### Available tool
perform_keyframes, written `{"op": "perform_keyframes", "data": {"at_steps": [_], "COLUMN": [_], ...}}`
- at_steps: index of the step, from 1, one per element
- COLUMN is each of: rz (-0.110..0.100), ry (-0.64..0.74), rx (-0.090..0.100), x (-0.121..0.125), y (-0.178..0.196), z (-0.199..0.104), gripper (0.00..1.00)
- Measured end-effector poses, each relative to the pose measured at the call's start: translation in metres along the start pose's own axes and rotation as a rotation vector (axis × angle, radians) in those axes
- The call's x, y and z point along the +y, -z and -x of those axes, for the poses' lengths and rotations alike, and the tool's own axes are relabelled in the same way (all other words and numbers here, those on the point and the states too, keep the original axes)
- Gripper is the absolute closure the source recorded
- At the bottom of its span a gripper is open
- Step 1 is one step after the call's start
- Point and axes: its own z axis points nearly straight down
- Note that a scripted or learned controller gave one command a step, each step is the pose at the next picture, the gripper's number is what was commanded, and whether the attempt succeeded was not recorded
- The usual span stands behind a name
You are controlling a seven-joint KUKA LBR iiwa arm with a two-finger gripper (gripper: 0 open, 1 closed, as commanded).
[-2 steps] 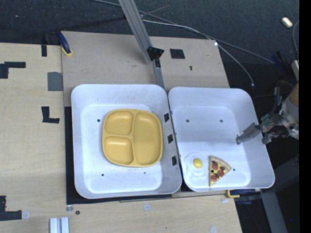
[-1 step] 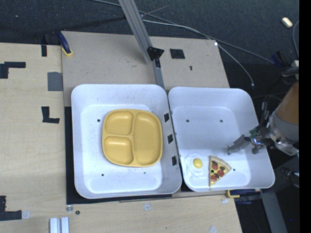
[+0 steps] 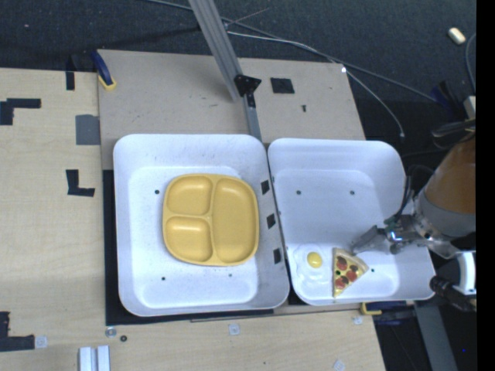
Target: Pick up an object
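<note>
Two shallow white bins sat side by side on the bench. The left bin [image 3: 139, 207] held one thing, a yellow plate [image 3: 210, 219] with three compartments, lying flat near the middle of its floor. The right bin [image 3: 340, 168] held two things, both in its near corner: one fried egg [image 3: 313, 260], white with a yellow yolk, and one pizza slice [image 3: 347, 271] with red and dark toppings. The egg lay just to the left of the slice, close beside it; whether the two touched could not be told. The rest of the right bin's floor showed a few small dark dots. One arm [image 3: 452, 188] came in from the right edge, its orange band visible above a grey wrist. Its gripper [image 3: 375, 238] pointed down and to the left over the right bin, its tip just above and to the right of the pizza slice, near it but with a little white floor between them. Whether the gripper was open or closed could not be told, and nothing showed in its grasp. One slanted metal bar [image 3: 220, 37] crossed the board behind the bins.
</note>
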Motion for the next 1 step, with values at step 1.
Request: {"op": "perform_keyframes", "data": {"at_steps": [1], "rz": [0.002], "ry": [0.001], "rx": [0.000], "x": [0.0007], "y": [0.0123], "z": [-0.0002], "gripper": [1.00]}}
